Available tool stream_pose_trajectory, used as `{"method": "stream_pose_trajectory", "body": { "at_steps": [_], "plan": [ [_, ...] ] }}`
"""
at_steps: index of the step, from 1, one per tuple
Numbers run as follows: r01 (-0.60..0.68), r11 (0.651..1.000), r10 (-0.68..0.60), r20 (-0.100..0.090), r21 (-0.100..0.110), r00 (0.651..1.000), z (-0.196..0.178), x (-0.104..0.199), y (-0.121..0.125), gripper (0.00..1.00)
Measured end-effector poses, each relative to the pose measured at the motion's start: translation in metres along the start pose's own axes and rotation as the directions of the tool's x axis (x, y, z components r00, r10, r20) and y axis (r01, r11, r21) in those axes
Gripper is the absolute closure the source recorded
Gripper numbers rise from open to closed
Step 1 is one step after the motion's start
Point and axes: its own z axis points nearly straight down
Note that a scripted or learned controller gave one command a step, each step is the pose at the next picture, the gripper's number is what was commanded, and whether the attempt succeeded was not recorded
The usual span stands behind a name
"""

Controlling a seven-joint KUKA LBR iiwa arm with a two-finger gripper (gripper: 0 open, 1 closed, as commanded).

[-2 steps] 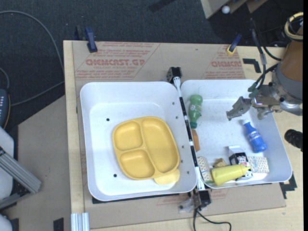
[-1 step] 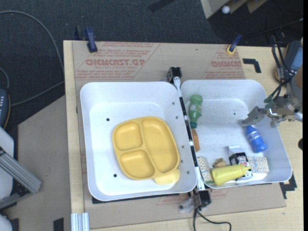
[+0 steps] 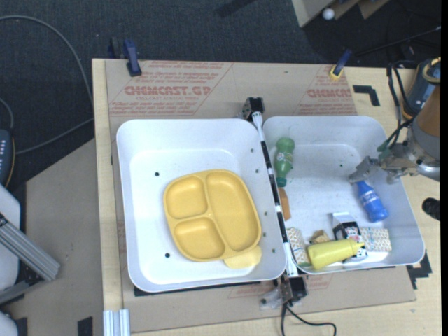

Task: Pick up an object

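Claw: the gripper [image 3: 369, 171] hangs over the right part of the right bin [image 3: 329, 133], reaching in from the right edge of the view; whether it is released or clenched, I cannot tell.
Arm: grey, with an orange band above the wrist, just right of the claw and running up along the view's edge.
Blue bottle: a small blue bottle [image 3: 371, 201] lies directly below the claw, its upper end at or just under the claw's tip; contact cannot be made out.
Green bottle: a green bottle [image 3: 283, 159] lies well to the claw's left, against the right bin's left wall.
Yellow bottle: a yellow squeeze bottle [image 3: 334, 250] lies on its side below and left of the claw, at the near edge of the right bin.
Small clutter: a dark-and-white packet [image 3: 346, 227] and patterned flat packets [image 3: 376, 239] lie beside the yellow bottle, below the claw.
Left bin: the left bin [image 3: 140, 187] sits far left of the claw and holds a yellow divided tray [image 3: 211, 214].
Bench: a cardboard sheet [image 3: 175, 89] with red lettering underlies both bins.
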Motion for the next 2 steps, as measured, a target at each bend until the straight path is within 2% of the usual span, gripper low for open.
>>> {"method": "stream_pose_trajectory", "body": {
  "at_steps": [1, 2],
  "plan": [
    [0.0, 1.0, 0.0, -0.001, 0.001, 1.0, 0.059, 0.015, -0.005, 0.0],
    [-0.001, 1.0, 0.001, 0.0, -0.002, 1.0, 0.049, 0.014, -0.005, 1.0]
  ]
}}
